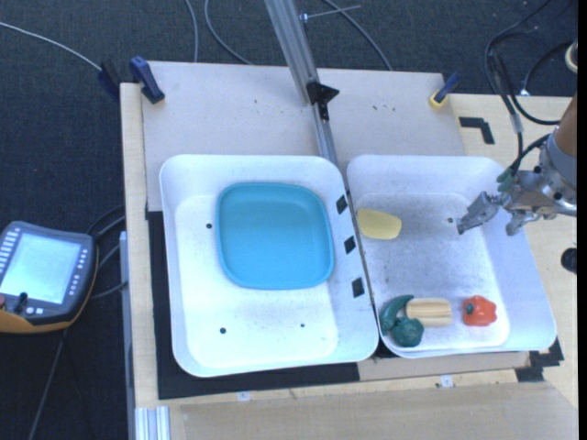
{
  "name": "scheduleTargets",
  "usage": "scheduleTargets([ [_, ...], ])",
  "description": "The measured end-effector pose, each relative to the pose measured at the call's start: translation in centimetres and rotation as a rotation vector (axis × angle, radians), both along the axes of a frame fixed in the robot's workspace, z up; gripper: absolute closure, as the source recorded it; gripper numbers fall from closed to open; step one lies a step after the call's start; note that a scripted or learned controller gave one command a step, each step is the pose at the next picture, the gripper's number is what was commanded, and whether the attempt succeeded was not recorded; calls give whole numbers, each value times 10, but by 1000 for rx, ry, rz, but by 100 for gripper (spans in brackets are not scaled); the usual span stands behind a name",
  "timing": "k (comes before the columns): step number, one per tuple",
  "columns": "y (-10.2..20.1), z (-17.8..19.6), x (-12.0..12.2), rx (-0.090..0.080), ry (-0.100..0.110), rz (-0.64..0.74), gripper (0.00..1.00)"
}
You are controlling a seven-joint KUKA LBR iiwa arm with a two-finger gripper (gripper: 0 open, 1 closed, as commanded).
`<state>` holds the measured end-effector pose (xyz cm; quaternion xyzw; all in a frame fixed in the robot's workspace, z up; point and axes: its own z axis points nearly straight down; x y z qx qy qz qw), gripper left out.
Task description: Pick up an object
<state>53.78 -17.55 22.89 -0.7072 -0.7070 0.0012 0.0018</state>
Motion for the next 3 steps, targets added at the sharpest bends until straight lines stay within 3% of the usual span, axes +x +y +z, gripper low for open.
scheduleTargets([
  [2, -10, -89, 1, 0, -1, 0, 0],
  [3, -10, -76, 3, -1, -6, 1, 100],
])
